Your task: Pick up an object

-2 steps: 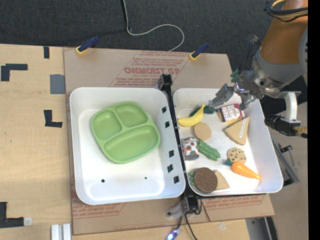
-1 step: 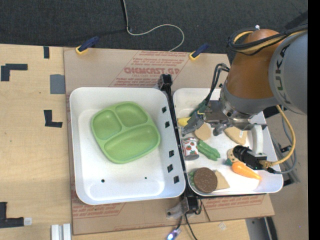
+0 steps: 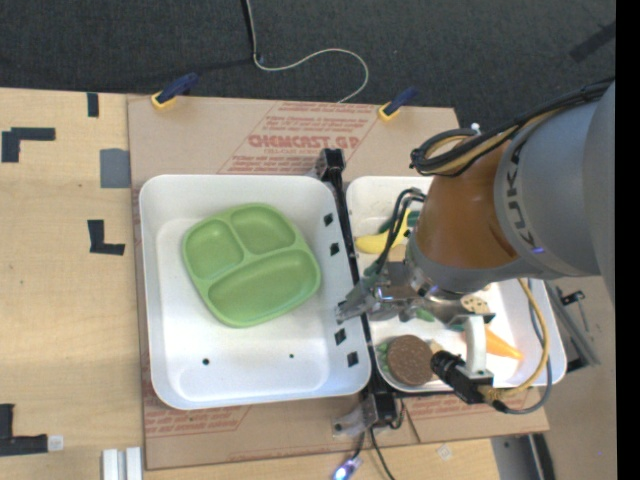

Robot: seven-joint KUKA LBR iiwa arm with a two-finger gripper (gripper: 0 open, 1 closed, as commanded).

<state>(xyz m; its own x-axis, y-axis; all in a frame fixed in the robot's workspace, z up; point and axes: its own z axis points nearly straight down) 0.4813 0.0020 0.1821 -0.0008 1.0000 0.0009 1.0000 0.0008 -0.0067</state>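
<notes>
Wooden tabletop [image 3: 60, 298] carried two white bins: the left bin [image 3: 165, 268] held a green divided plate [image 3: 252, 263], lying flat. The arm [image 3: 500, 208] hung low over the right bin [image 3: 535, 363], presumably to reach its small objects [image 3: 408, 360]. Its end effector [image 3: 385, 303] sat near the divider, state impossible to tell.

two white bins [image 3: 165, 268] sit side by side on a cardboard sheet [image 3: 290, 138], which is held at its far edge by two clamps, one at [image 3: 175, 89] and the other at [image 3: 398, 101]. thin cable [image 3: 300, 63] loops across the dark floor behind the bench. black tape marks [image 3: 100, 236] on the wood surface left of the bins.
</notes>
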